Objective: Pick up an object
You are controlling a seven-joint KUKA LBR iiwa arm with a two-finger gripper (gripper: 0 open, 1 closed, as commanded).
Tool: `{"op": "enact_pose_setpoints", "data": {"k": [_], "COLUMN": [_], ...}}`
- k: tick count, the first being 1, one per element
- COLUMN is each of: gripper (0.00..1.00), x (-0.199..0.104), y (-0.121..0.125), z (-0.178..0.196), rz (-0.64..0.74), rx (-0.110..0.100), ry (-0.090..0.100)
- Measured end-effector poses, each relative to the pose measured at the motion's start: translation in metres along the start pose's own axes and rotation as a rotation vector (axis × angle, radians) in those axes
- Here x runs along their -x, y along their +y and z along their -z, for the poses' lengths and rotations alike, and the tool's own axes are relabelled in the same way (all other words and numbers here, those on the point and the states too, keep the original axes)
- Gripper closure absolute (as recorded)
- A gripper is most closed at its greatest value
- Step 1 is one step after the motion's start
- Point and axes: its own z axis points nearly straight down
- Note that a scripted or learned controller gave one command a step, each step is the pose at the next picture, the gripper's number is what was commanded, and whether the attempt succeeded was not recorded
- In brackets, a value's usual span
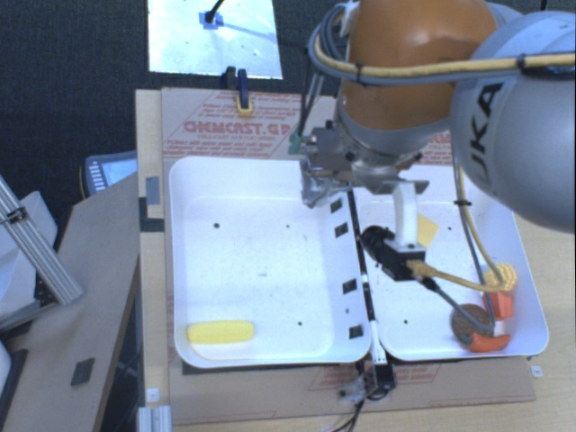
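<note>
Hovering over the bins' shared wall, far end: gripper. Grip state hidden under the wrist, can't tell. Yellow oblong lies well apart, near-left of it, in left bin; probably a brown disc near-right.

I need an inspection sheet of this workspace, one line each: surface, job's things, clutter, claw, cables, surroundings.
Surface: left bin and right bin, white, side by side on printed cardboard.
Job's things: yellow oblong piece in the left bin's near corner; in the right bin a flat yellow piece, a ridged yellow piece, an orange piece and a brown round piece.
Clutter: nothing seen.
Claw: claw at the far end of the divider between the bins.
Cables: yellow cable across the arm's orange band.
Surroundings: shiny sheet behind the bench; clamp on the cardboard's far edge.
</note>
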Motion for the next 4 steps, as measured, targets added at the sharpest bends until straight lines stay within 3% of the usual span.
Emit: {"op": "enact_pose_setpoints", "data": {"k": [1, 3, 4], "gripper": [1.00, 1.00, 1.00], "x": [0.071, 0.067, 0.008], "y": [0.018, 0.019, -0.041], "z": [-0.030, -0.007, -0.030], "rz": [-0.020, -0.004, -0.004], "rx": [-0.006, -0.001, -0.009], "ry": [-0.007, -0.004, -0.002]}}
